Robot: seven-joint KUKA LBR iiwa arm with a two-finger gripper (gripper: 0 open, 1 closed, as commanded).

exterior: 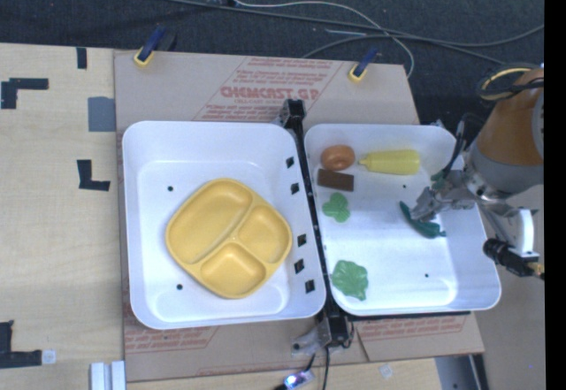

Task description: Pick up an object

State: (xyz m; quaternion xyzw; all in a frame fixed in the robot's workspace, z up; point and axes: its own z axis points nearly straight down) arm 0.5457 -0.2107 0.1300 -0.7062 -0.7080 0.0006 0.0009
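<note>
My gripper [432,203] hangs low over the right side of the right bin [460,291], at the end of the grey arm with its orange band [513,127]. Directly under and just left of it lies a small teal object [421,221], touching or nearly touching the gripper tip. Further left in the same bin are a yellow corn-like piece [390,162], an orange round item [337,156], a brown block [335,179], a small green piece [336,208] and a larger green leafy piece [350,279].
The left bin [141,202] holds a yellow divided plate [229,237]. A black divider with clips [308,220] runs between the bins. Cables [265,3] cross the dark floor behind the bench.
</note>
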